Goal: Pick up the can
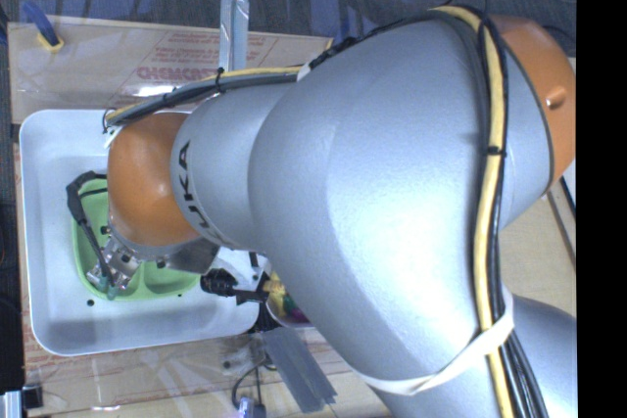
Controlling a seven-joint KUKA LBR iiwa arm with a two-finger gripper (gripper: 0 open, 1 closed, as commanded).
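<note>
My arm (392, 191) reaches far across to the left white bin (44, 210) and hides most of the bench. The gripper (110, 275) hangs low over a light green, tray-like object (86, 250) in the lower middle of that bin, touching or nearly touching it. A small rounded object with yellow and purple on it (282, 304) peeks out from under the arm at the bin's lower right corner. It may be the can, but too little of it shows to tell.
A black cable (76, 196) loops beside the orange wrist band (142, 186). Brown cardboard (147, 54) lies behind the bin, with a grey upright post (233, 24) on it. Grey tape strips (299, 367) lie in front of the bin.
</note>
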